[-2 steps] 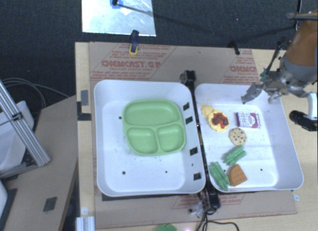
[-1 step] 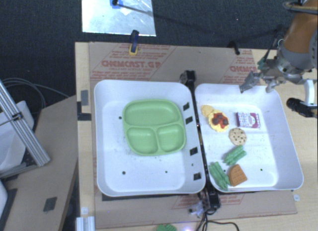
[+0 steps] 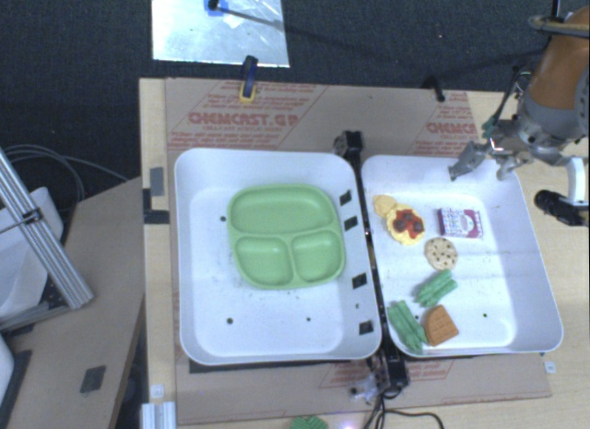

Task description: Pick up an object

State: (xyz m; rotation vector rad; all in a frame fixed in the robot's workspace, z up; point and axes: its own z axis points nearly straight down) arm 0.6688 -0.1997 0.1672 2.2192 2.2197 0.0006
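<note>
The right bin point(image 3: 516, 261) holds several toy foods: a pizza slice point(image 3: 405, 223), a small yellow piece point(image 3: 383, 205), a purple-and-white packet point(image 3: 459, 222), a cookie point(image 3: 441, 253), two green bean pods point(image 3: 435, 287) point(image 3: 405, 323) and an orange cracker point(image 3: 440, 324). My gripper point(image 3: 483, 160) hangs over the bin's far right corner, above and to the right of the packet. Its two fingers point(image 3: 461, 164) are spread apart with nothing between them.
The left bin point(image 3: 198, 261) holds a green three-compartment plate point(image 3: 281, 234). A black hinge strip point(image 3: 361, 233) runs between the bins. A metal sheet point(image 3: 219, 12) lies at the back and an aluminium frame point(image 3: 37, 233) stands at the left. A yellow clamp point(image 3: 248, 81) sits on the board's far edge.
</note>
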